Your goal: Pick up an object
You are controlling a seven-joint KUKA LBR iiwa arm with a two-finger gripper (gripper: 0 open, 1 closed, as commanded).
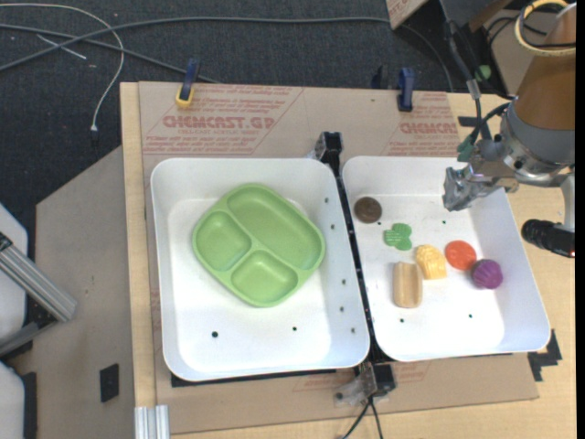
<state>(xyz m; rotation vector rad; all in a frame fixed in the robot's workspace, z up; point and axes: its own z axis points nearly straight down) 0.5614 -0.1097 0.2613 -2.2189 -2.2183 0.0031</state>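
Cardboard covers the counter [137, 245] under two white bins clipped at the far edge. The left bin [183, 337] holds a green divided plate [259, 243], three compartments facing up, turned at a slant so its long axis runs from the bin's far-left toward its near-right.

The right bin [512, 327] holds the small pieces. Farthest left and back is a brown round piece [367, 209]; what it is cannot be made out. Just in front of it lies a small green leafy piece [398, 237], too small to name. A tan bread-like roll [407, 284] lies nearer the front, its long axis running front to back. Touching its far-right corner is a yellow corn-like piece [430, 261]. Next come an orange round piece [460, 253] and, just beside it, a purple round one [486, 273].

The claw [457, 193] hangs over the bin's far-right part, behind the orange piece and apart from every piece. It is dark and seen from above, so whether its fingers are apart or together cannot be told. The arm [548, 90] reaches in from the right, its orange band cut off by the frame edge.
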